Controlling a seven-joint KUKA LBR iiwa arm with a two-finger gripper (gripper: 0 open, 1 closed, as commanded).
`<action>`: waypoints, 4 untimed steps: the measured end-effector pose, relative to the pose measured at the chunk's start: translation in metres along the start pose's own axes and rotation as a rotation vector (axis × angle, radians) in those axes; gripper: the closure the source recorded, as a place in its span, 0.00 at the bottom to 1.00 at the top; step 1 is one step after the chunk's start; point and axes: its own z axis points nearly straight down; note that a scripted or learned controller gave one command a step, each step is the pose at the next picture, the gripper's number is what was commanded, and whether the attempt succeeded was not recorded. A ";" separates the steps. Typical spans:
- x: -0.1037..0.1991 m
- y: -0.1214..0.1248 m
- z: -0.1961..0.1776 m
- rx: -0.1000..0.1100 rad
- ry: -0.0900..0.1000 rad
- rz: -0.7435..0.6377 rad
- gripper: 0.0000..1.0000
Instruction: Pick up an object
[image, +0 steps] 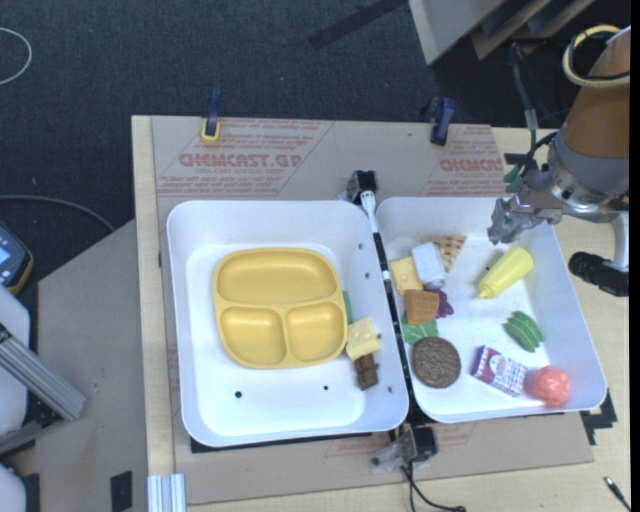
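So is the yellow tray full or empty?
Empty. All three sections of the yellow tray show bare yellow plastic; the food pieces lie beside its right edge, in the left bin.

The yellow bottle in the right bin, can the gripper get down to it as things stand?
Probably yes. The gripper hangs just above and left of the yellow bottle, which lies on bare bin floor apart from the green piece and the waffle, with nothing over it.

"CHEMCAST GP" on bench sheet (240, 158)
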 end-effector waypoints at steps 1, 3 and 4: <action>0.029 -0.047 0.006 0.000 0.000 0.001 1.00; 0.069 -0.087 -0.011 -0.002 0.000 0.001 1.00; 0.068 -0.095 0.003 -0.002 -0.001 0.002 1.00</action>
